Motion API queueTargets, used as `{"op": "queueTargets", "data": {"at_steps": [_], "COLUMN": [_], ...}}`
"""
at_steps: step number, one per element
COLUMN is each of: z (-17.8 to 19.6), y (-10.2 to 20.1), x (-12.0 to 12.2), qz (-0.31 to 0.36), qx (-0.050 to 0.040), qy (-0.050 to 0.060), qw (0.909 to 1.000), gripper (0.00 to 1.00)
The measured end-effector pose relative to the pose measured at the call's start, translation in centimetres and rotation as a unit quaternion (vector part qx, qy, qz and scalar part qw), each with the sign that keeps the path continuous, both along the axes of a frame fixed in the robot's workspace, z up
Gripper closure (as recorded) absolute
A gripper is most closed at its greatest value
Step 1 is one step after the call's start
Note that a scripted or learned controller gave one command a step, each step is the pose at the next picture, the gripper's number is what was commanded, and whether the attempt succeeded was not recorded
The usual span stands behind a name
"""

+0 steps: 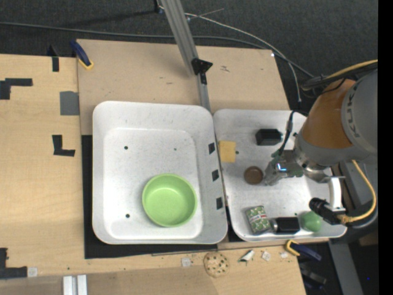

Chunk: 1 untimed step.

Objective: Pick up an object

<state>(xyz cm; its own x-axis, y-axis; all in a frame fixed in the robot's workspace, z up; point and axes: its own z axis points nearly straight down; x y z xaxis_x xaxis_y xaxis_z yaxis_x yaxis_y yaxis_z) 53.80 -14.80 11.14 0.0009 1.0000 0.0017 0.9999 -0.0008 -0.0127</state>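
Take the right bin [245, 125] as your reference. The pincer [277, 168] sits low over its middle, at the end of the grey and orange arm [334, 128] that enters from the right. The arm's bulk covers the bin's right wall and part of its floor, so you cannot read what lies beneath it.

You cannot tell from this view whether the pincer is released or clenched: the tip is small, dark and partly merged with the wrist housing. Nothing is visibly between its tips.

Contents of the right bin:
- A brown round object [253, 176] lies near the centre, just beside the pincer on its left. Contact cannot be confirmed.
- A black block [268, 136] lies toward the far wall, above the pincer.
- A yellow tan square [227, 152] lies against the left wall.
- A green patterned packet [258, 219] lies near the front wall.
- A black oblong item [285, 225] lies just right of the packet.
- A green rounded object [311, 222] lies right of that item, partly covered by a cable and white fitting on the arm.

The left bin [110, 128] adjoins the right bin and holds a green bowl [169, 200] in its front right area.

On the desk [37, 165], in front of the right bin, lie a small speckled disc [214, 263] and a few scraps too small to identify.
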Motion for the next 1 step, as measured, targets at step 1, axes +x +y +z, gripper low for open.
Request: {"op": "queueTargets", "data": {"at_steps": [1], "z": [1.38], "y": [0.10], "x": [0.14], "qz": [0.000], "qx": [0.0001], "qy": [-0.002], "qw": [1.0000], "gripper": [1.00]}}
